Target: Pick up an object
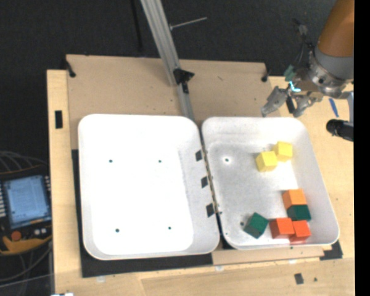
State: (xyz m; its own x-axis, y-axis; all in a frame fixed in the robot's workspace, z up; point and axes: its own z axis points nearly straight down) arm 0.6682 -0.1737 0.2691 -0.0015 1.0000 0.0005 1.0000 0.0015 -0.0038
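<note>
The right bin [234, 239] holds several blocks. Two yellow blocks [266, 161] [284, 150] lie close together in its upper part. Lower right, an orange block [294, 198] sits above a dark green block [299, 213], with two more orange blocks [282, 227] [301, 230] below. Another green block [256, 225] lies near the bin's front. My gripper [285, 102] hangs over the bin's far right rim, above the blocks and apart from them. Its fingers [271, 102] are spread, with nothing between them.
The left bin [92, 184] lies beside the right one, joined by small dark clips [205, 182]. A metal pole [163, 39] slants up from the bench behind the bins. A handheld pendant [21, 205] rests off the bench's left side.
</note>
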